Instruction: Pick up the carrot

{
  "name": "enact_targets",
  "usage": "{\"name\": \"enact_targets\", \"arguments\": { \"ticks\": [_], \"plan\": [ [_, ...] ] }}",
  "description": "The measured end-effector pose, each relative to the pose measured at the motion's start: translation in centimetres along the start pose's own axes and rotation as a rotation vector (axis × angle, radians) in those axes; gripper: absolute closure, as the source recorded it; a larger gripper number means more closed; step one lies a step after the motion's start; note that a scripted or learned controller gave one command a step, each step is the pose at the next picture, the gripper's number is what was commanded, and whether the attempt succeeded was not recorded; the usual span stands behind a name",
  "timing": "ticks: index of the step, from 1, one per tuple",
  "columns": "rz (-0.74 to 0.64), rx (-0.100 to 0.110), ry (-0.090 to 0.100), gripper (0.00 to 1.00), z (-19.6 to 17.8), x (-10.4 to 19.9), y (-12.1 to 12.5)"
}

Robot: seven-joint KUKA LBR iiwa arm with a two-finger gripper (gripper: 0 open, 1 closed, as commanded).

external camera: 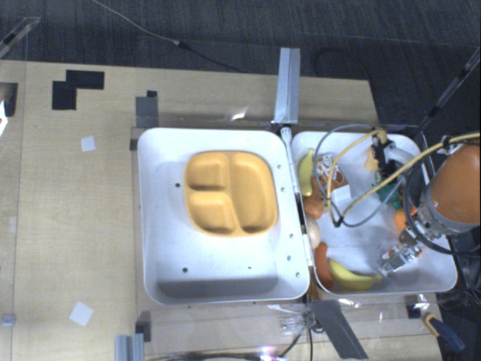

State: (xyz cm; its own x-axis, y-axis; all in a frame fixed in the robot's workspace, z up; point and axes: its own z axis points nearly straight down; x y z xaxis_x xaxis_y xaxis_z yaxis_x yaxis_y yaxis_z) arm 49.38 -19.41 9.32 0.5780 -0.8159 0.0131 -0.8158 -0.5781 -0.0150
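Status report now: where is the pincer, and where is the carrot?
Pincer low in right bin. Carrot beside wrist, not seen between fingers. Banana lies near, cables cross above.

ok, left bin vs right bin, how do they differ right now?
The left bin holds one thing, a yellow divided tray; the right bin holds a clutter of items, including a banana. The gripper is in the right bin, not the left bin. Both are shallow and white.
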Motion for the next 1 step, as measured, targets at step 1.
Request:
{"name": "enact_targets", "arguments": {
  "ticks": [1],
  "plan": [
    [-0.418, -0.007, -0.014, 1.0, -1.61, -0.85, 0.03]
  ]
}}
